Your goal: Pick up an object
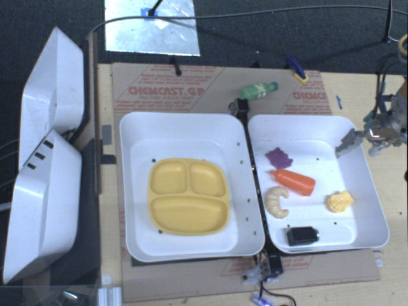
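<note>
Camera view looks down on two white bins side by side on the surface. We see the gripper [362, 139] at about three o'clock, near the top right rim of the right bin [319, 127]. Its jaws look spread apart, with nothing between them.

The right bin holds the things we could pick. A purple toy [278, 157] sits near the middle. An orange carrot [295, 181] lies just below it, at five o'clock from it. A pale croissant [276, 201] lies at seven o'clock from the carrot. A yellow toy [340, 201] sits toward four o'clock in the bin. A black box [301, 235] rests near six o'clock.

The left bin [185, 123] holds a yellow plate [189, 195] with three parts.

We think the yellow toy is the nearest pick. To do it well, we should come straight down over it, keep the jaws wide, and close only when it sits between them.
</note>
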